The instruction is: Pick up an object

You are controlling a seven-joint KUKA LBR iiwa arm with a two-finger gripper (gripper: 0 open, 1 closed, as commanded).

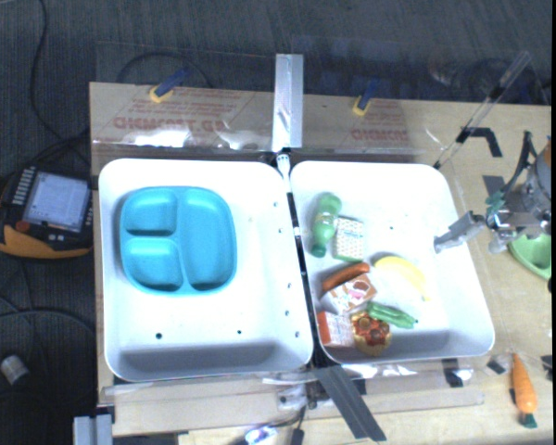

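Glossy curved banana, smooth green bottle; blurry gripper, finger state perhaps unreadable.

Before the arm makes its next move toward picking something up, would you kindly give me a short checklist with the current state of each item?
1. Objects available in the right bin: ok; green bottle, banana, sausage and packets lie there.
2. Objects separated for a clean grasp: not ok; the lower pile is crowded, the banana stands more apart.
3. Gripper over the right bin: ok, at its right rim.
4. Jaws open: cannot tell.
5. Anything already held: cannot tell.
6. Blue tray in the left bin: ok, apart from the targets.
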